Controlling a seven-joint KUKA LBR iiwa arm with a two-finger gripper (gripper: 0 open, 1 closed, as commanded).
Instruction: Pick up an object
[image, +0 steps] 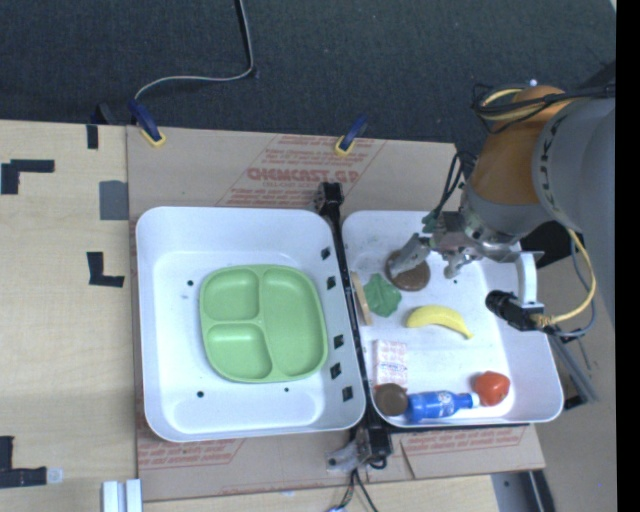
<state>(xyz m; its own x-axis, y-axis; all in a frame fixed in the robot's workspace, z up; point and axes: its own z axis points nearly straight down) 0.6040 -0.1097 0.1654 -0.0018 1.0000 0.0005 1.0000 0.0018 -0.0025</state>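
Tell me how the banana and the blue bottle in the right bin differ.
The banana is yellow and curved; the blue bottle is straight, with a blue body. The banana lies near the middle of the right bin, apart from other things; the bottle lies on its side along the near wall, between a brown round object and a red one. Both lie flat in the same bin.

The arm (560, 150) got cropped at the right edge, and the tool (432, 258) hid part of that brown thing (410, 276).
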